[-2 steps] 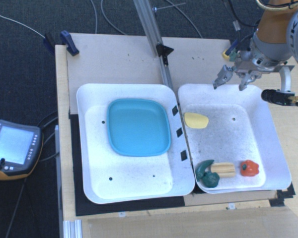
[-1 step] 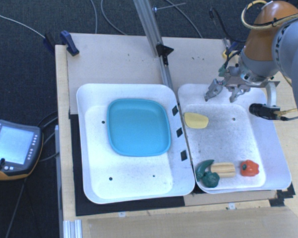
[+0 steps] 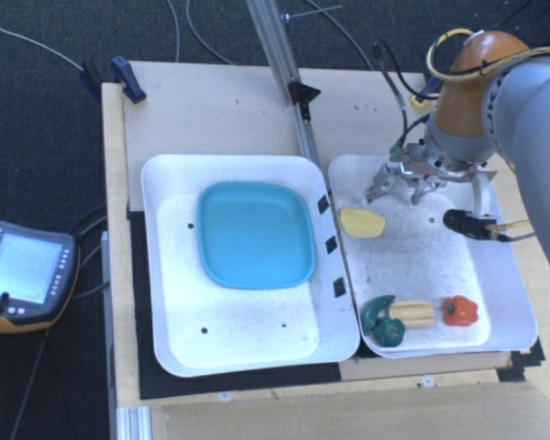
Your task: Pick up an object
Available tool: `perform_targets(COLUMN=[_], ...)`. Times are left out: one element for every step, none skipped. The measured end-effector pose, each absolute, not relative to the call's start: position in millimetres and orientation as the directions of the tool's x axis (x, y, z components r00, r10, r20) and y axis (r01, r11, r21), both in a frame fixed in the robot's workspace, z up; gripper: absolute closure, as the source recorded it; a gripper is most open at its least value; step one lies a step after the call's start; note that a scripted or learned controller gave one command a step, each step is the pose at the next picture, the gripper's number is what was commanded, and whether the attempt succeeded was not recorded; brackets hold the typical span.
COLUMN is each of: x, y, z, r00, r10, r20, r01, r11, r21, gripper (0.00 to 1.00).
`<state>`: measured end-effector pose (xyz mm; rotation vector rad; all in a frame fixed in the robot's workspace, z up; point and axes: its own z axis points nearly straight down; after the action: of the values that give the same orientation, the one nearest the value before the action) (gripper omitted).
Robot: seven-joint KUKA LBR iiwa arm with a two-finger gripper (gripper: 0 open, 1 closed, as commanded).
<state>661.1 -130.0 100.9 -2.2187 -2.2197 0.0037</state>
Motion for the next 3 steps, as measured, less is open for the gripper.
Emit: perform_targets(x=[662.9,667.5,668.6], y=[-130.2,-134.2,-134.2], z=[114.9,177.5,231.1], r00=[-0.001,0.000,0.000], r10=[1.000,1.000,1.000], r20=[-0.001,-0.001,-0.001], r01=[1.000,1.000,1.000], r11=[0.001,0.000,0.000], r21=[0.003,0.006,0.006], gripper=[1.00,1.00,1.00])
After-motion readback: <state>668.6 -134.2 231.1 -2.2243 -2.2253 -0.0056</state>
